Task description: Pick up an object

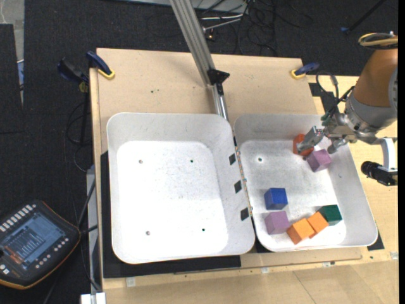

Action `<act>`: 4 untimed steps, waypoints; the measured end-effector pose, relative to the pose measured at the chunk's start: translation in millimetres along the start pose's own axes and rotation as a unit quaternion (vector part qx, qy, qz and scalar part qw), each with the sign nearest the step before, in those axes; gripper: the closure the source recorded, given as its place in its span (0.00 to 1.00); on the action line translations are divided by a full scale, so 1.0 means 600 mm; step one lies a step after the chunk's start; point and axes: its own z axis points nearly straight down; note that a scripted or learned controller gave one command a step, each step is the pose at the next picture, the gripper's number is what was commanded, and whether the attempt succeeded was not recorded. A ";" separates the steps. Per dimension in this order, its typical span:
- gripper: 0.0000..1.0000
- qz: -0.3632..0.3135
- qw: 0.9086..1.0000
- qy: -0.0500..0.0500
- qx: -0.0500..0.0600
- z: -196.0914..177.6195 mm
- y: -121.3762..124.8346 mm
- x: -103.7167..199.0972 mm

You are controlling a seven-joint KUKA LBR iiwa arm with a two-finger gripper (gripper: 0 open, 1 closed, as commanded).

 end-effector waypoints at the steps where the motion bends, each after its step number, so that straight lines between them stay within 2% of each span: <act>1: 0.00 0.001 1.000 -0.004 -0.012 0.044 0.009 -0.003; 2: 1.00 -0.001 1.000 -0.006 -0.013 0.029 0.010 -0.003; 3: 1.00 0.000 1.000 -0.002 -0.006 -0.076 0.022 -0.009; 4: 1.00 0.000 1.000 -0.002 -0.006 -0.150 0.025 -0.009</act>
